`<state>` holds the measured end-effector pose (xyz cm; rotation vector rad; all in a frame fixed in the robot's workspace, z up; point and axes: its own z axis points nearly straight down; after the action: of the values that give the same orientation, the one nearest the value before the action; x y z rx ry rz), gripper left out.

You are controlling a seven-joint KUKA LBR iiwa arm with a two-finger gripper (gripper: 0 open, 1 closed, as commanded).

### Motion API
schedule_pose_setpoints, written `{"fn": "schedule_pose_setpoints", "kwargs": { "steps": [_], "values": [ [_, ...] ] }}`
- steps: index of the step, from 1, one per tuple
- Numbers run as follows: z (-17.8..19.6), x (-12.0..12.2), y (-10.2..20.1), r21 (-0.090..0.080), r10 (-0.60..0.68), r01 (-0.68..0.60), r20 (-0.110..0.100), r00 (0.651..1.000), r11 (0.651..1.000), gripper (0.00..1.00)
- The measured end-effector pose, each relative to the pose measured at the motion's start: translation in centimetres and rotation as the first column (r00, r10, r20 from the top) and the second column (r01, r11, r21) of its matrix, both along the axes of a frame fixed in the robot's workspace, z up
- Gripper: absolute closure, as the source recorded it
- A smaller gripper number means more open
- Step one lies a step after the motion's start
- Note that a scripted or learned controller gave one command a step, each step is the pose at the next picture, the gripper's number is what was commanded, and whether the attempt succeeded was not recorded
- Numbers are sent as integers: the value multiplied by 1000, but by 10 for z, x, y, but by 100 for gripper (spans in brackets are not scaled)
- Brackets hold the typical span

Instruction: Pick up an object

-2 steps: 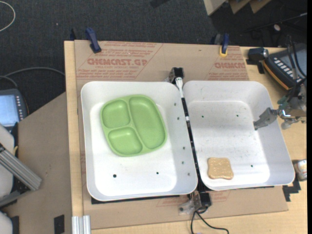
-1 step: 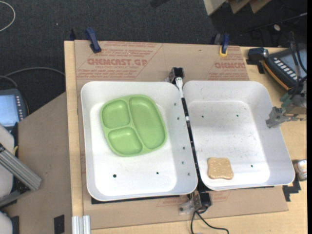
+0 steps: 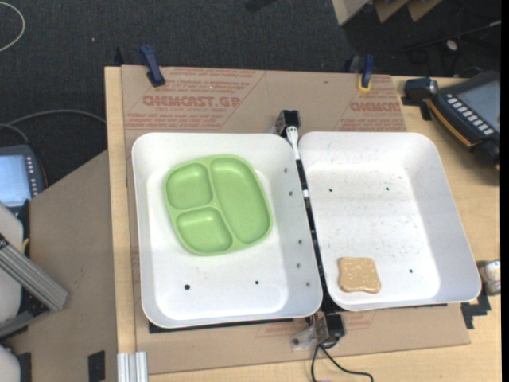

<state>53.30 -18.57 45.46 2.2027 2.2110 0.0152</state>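
Note:
A tan, toast-shaped slice (image 3: 359, 275) lies flat in the right bin (image 3: 413, 165), close to its near edge and toward its left side. A light green divided plate (image 3: 217, 204) with three compartments sits in the left bin (image 3: 159, 277), in its upper middle part, with nothing in its compartments.
The two white bins meet along a seam with a black cable (image 3: 301, 183) running over it. They rest on a brown board (image 3: 199, 98) held by blue clamps (image 3: 151, 64). A tablet-like device (image 3: 469, 114) lies at the right edge.

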Motion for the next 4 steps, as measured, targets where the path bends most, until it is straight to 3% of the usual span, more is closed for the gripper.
{"fn": "schedule_pose_setpoints", "kwargs": {
  "steps": [1,2,3,4],
  "values": [
    [-92,-32,13,10,-4,5,-30,1000,1000,100],
    [53,-17,39,2,1,-1,-2,1000,1000,100],
    [-63,-56,55,11,-5,5,-34,999,1000,100],
    [90,-53,52,2,-2,2,-1,1000,1000,100]
  ]
}}
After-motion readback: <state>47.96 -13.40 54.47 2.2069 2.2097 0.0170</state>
